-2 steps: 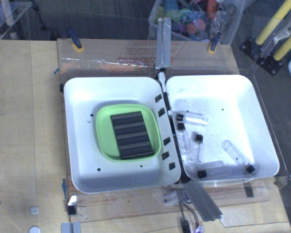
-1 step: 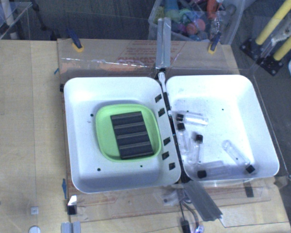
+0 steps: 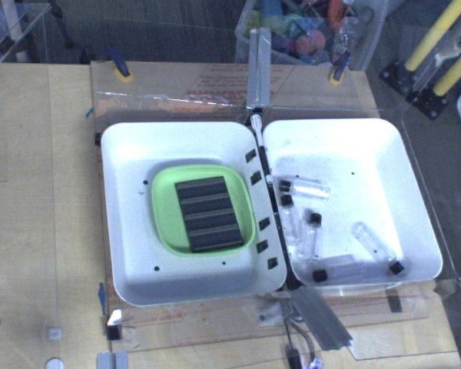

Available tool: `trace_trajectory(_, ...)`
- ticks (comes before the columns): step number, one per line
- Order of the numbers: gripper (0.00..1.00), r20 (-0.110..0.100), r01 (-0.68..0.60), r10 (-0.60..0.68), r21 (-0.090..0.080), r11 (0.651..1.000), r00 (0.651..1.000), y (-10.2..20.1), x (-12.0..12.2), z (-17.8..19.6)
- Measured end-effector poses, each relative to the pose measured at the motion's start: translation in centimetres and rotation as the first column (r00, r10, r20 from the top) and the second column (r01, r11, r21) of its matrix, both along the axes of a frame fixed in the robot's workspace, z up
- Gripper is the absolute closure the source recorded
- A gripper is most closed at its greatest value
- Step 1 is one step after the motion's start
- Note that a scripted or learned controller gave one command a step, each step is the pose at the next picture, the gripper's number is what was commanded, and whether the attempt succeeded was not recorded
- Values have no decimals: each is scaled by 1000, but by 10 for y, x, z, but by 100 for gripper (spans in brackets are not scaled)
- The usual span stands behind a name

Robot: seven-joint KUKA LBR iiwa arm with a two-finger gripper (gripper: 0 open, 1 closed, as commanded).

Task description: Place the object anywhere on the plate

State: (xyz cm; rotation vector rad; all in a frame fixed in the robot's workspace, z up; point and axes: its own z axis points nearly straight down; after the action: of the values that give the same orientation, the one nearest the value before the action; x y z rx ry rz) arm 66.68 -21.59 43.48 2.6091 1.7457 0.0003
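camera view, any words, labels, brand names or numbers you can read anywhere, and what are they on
No text can be read anywhere in this view.
Clear plastic sheet behind the bins: faint reddish print, too blurred to read.
Green plate and the dark ridged block on it: no markings visible.
Clear tubes with black caps in the right bin: no labels visible.

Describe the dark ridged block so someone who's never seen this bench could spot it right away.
Find the left white bin of the pair. In its middle lies a lime green plate, and the dark ridged block rests on that plate. It is opaque and nearly black, unlike the clear black-capped tubes in the right bin.
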Motion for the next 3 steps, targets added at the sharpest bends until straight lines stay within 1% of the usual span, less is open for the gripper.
trace_trajectory(2, 0, 0, 133, -133, 1, 991, 991, 1, 0, 0)
trace_trajectory(3, 0, 1, 251, -251, 1, 968, 968, -2, 0, 0)
